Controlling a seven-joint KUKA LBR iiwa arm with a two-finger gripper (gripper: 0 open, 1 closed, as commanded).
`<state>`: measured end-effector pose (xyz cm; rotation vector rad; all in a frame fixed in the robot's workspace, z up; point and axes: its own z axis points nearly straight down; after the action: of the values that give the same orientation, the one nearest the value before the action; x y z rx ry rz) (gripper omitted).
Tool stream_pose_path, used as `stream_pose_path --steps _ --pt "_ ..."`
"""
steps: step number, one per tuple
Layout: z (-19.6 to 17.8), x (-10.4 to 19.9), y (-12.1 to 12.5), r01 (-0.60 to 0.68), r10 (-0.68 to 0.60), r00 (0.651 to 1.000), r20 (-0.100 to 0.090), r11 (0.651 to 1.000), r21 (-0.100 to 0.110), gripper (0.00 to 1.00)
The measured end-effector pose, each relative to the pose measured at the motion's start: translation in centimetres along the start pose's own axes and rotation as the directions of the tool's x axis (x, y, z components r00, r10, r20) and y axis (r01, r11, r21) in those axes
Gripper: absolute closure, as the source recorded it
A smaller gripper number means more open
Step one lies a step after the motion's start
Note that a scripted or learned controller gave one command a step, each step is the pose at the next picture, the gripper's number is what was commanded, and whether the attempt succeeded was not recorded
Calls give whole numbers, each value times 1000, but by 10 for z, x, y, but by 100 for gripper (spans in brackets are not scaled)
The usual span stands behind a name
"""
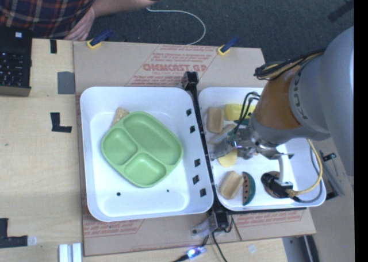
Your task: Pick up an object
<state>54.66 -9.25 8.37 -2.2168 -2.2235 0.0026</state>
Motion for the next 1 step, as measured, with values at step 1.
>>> stream_pose_path --steps 1 --pt "-13 -2 1 -2 2 1000 3 1000 -6 100"
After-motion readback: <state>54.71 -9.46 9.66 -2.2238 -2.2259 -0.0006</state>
